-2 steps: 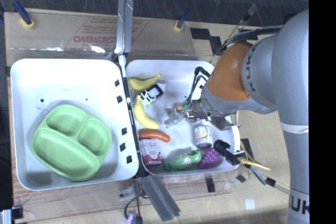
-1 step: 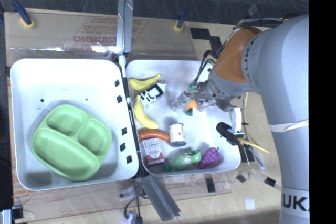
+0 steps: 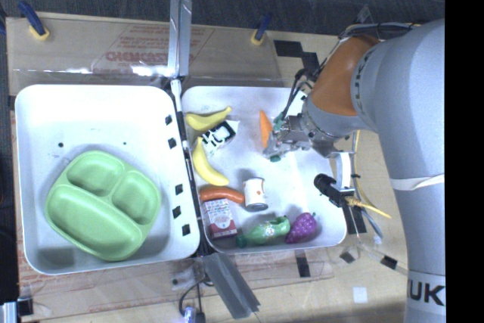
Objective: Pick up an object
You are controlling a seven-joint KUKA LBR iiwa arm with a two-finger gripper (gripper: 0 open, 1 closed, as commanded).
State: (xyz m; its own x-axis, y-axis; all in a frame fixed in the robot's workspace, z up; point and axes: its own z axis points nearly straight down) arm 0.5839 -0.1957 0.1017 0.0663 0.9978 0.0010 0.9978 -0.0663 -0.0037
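Note:
The right bin [image 3: 249,98] holds two yellow bananas [image 3: 208,119] [image 3: 208,165], a black-and-white item [image 3: 218,137], an orange carrot [image 3: 265,128], a small white can [image 3: 255,194], a hot dog [image 3: 221,197], a red carton [image 3: 220,221], a green bottle-like toy [image 3: 265,231] and purple grapes [image 3: 302,225]. My gripper [image 3: 278,149] hangs over the bin's right part, just right of the carrot, its tips close to the bin floor. Nothing is seen between its fingers.
The left bin [image 3: 38,110] holds a green three-compartment plate [image 3: 103,203]. A metal divider [image 3: 180,34] runs between the bins. Blue clamps [image 3: 33,19] [image 3: 262,28] sit at the bench's back edge. The arm's grey body [image 3: 401,110] covers the bench's right side.

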